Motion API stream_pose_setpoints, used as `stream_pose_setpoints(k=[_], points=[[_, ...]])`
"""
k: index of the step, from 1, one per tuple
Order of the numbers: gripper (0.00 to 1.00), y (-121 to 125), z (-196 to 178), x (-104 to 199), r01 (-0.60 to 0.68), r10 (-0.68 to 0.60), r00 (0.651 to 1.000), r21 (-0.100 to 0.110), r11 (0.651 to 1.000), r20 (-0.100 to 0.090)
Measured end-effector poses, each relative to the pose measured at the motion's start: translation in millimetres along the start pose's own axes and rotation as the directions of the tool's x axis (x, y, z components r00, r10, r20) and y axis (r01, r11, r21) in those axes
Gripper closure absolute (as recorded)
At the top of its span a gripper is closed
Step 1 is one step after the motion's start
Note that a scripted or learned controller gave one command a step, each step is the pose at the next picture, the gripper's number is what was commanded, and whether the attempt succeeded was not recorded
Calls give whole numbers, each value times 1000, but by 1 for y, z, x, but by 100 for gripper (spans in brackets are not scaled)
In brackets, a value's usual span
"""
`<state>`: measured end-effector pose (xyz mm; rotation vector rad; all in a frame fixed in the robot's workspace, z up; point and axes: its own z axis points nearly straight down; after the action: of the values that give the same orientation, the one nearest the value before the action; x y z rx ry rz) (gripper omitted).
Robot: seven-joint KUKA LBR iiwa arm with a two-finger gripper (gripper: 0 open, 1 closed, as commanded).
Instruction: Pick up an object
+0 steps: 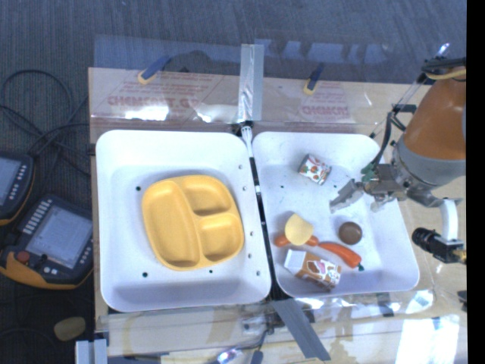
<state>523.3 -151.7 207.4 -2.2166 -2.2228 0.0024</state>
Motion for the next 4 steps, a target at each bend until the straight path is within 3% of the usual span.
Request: stream_pose_setpoints(k=[1,2,3,4], points=[[0,-35,116,8,97,-97,995,-11,995,3],[100,-33,106,9,97,-97,995,-13,995,2],[100,-30,27,48,-124,124,992,1,992,1],[100,39,117,3,-329,329,944,-11,944,-2]])
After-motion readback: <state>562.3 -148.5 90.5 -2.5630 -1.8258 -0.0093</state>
